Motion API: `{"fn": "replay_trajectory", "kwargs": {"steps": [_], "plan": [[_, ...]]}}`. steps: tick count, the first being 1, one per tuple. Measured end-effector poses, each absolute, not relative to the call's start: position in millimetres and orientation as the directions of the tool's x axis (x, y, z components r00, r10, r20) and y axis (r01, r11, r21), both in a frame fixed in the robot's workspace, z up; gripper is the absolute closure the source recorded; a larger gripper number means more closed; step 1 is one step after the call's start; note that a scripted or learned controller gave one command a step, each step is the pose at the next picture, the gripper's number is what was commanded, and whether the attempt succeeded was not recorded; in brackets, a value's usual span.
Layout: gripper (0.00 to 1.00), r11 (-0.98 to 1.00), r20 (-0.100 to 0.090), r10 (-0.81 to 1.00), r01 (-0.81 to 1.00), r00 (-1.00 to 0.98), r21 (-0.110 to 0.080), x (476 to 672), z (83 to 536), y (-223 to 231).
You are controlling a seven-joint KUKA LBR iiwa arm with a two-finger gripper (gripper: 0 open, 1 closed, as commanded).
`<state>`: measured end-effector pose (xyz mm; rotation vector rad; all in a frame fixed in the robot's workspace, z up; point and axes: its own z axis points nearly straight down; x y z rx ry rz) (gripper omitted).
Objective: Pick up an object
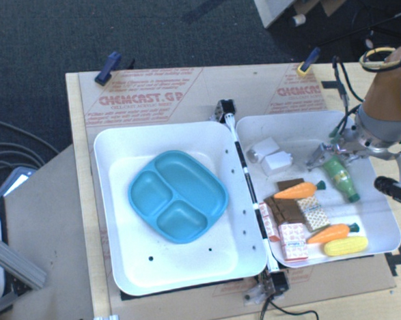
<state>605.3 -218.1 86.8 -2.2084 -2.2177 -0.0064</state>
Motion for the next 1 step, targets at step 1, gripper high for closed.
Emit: {"fn": "replay_trajectory", "kwargs": {"steps": [1], "plan": [[1.00,0.004,0.004,1.000,1.000,-0.004,-0.001,606.0,98.1,-220.5]]}}
